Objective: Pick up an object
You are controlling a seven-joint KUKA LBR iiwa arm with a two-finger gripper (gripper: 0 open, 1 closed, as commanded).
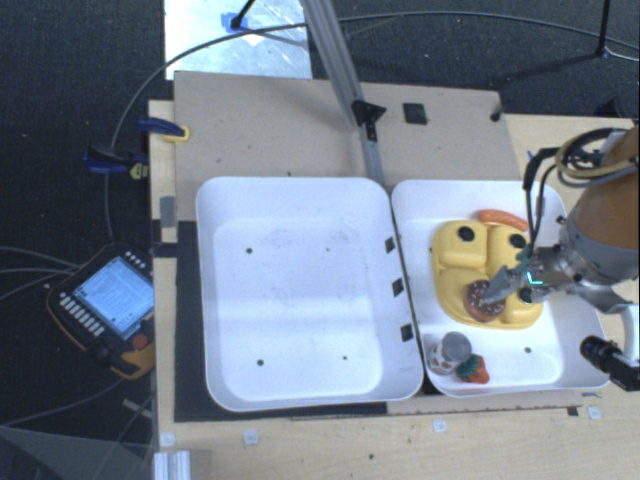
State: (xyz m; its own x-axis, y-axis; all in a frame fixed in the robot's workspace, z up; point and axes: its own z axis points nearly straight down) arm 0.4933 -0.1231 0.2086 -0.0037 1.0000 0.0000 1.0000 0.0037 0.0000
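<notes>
Yellow toy lies in the right bin, directly under the jaws, which are down at its near edge; can't tell their spread. Nothing lifted yet, I'd say. Small grey-and-orange bits sit below-left.

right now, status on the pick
Pincer low over yellow toy in right bin. Nothing seen held. Orange piece and small grey and red items close by.

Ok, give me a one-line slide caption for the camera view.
Hand poised over the yellow toy in the right bin, small objects near its front edge.
</notes>
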